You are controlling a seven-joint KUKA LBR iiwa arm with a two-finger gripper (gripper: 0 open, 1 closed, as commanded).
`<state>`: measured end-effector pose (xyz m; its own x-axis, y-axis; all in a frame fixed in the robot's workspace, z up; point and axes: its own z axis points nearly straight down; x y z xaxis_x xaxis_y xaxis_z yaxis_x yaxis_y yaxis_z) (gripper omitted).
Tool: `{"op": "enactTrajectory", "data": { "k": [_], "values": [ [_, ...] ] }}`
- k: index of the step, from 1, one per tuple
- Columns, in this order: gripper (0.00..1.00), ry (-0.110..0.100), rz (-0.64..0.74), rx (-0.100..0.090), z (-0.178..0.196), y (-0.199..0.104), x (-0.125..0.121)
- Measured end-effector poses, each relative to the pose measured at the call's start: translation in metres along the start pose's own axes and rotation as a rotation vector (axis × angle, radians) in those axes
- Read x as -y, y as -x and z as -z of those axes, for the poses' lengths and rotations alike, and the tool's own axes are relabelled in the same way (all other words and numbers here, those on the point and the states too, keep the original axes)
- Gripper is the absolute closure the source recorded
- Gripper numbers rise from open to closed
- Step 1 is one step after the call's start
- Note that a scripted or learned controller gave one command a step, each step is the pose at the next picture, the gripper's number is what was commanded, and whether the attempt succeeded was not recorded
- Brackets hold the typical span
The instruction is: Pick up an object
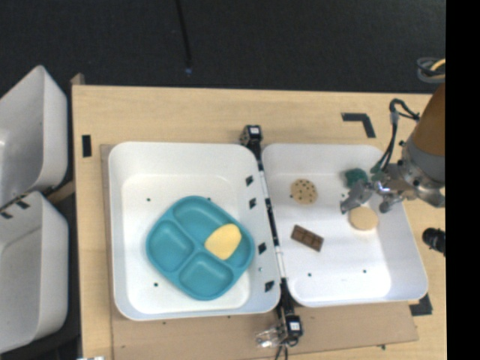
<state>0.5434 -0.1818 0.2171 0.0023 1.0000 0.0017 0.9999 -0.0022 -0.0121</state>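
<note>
The tan disc lies flat on the floor of the right bin, directly beneath the tool, just under its fingertips and not yet between them. It looks like a small toy biscuit: probably light, stiff and smooth-faced, and low enough that a grip must come across its edge, one finger on either side of the rim, with the tips pressed almost to the bin floor. A shallow bite may make it skid or pop out.

The tool stands open, its two grey fingers spread apart, with nothing held.

Close behind the tool, against the far wall, sits a small teal piece; its shape is too small to make out. Further out from the tool, toward the divider, lies a round speckled cookie, and nearer the front a brown chocolate bar, both well apart from the disc, so the fingers have room to close.

Beyond the divider, well away from the tool, the left bin carries a blue divided plate with a yellow lump in one section. Both bins rest on a pale wooden counter, with dark floor beyond it.
</note>
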Motion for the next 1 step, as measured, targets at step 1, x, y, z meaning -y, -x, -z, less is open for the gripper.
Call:
{"op": "enactTrajectory", "data": {
  "k": [1],
  "values": [
    [0.00, 0.013, 0.003, 0.003, 0.0073, -0.0005, -0.0028]
  ]
}}
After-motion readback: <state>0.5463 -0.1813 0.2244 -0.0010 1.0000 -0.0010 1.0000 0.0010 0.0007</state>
